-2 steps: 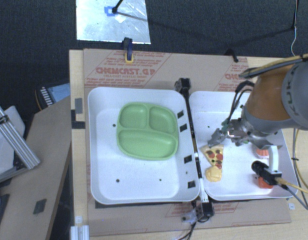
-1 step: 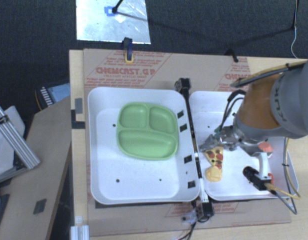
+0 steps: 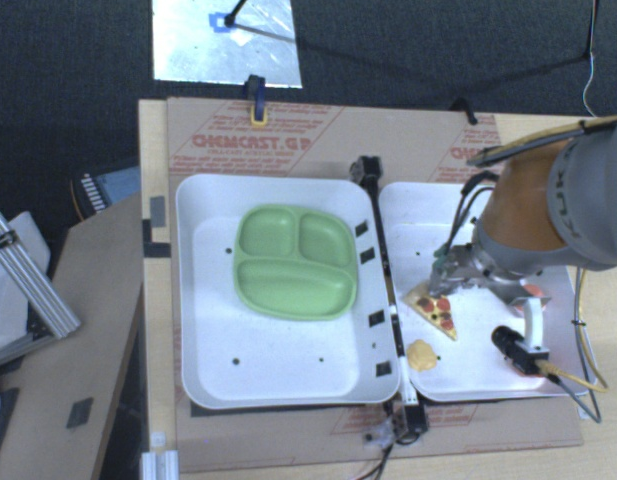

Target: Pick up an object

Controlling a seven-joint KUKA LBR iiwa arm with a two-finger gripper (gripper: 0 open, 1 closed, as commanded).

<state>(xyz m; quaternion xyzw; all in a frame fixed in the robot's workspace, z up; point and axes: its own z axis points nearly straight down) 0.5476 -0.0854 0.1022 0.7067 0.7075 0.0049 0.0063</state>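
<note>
One pizza slice lies clear of the right bin's walls, hand beside it, opening unclear.

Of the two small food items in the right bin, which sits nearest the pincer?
The pizza slice with red dots, right beside the pincer; the plain yellow lump lies farther off, by the bin's lower corner.

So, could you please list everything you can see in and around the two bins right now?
Plate: one, green, three compartments, middle of the left bin.
Pizza slice: one, yellow with red spots, left part of the right bin.
Small lump: one, tan, right bin's near left corner.
Bins: two, white, side by side.
Arm: one, grey with orange band, over the right bin; gripper right by the pizza slice.
</note>
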